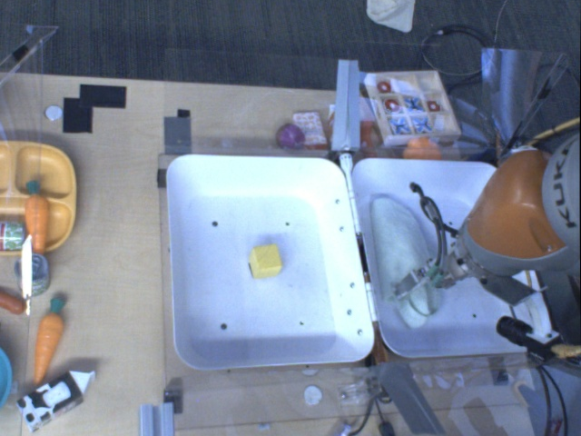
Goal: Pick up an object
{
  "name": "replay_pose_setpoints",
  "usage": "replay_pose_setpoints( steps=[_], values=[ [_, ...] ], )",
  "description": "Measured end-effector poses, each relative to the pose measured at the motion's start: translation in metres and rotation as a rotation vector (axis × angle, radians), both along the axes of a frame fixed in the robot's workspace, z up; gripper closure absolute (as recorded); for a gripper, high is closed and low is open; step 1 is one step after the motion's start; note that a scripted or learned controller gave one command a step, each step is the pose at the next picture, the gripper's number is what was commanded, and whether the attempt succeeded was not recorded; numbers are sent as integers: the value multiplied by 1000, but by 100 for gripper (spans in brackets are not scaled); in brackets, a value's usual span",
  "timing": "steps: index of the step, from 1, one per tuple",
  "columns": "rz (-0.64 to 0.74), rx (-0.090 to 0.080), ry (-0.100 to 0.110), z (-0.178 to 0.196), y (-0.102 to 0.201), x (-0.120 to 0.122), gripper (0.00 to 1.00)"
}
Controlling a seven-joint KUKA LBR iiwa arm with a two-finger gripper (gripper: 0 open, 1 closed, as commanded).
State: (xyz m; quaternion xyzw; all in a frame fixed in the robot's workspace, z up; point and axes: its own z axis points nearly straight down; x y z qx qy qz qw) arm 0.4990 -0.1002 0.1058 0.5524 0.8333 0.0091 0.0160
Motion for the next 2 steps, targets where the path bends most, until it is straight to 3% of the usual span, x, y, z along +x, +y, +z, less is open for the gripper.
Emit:
replay_pose_setpoints(
  steps=[1,2],
  values=[
    [-41,0,13,-13,8,-5,0],
    [-39,0,1,0,9,-1,100]
  ],
)
